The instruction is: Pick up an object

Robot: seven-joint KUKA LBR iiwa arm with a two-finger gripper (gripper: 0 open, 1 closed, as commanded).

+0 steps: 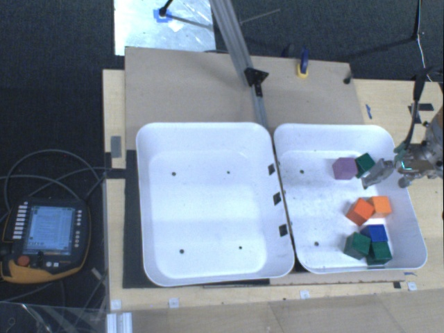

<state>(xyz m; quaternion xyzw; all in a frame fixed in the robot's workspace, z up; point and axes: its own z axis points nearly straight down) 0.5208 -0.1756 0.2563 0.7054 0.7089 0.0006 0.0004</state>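
Observation:
The right bin (pixel 305 186) holds several small blocks. A purple block (pixel 344 168) and a green block (pixel 365 164) lie side by side near its far right. Two orange blocks (pixel 360 211) (pixel 381 205) sit lower down. A blue block (pixel 377 232) and two dark green blocks (pixel 357 245) (pixel 379 254) cluster in the near right corner. My gripper (pixel 389 177) hangs over the bin's right rim, just right of the upper green block. It is open, with one finger (pixel 373 175) close to that block and nothing between the two.
The left bin (pixel 208 207) stands beside the right one, with a shared rim between them. A slanted metal pole (pixel 236 33) crosses the back of the bench. A teach pendant (pixel 45 238) lies on the floor at left.

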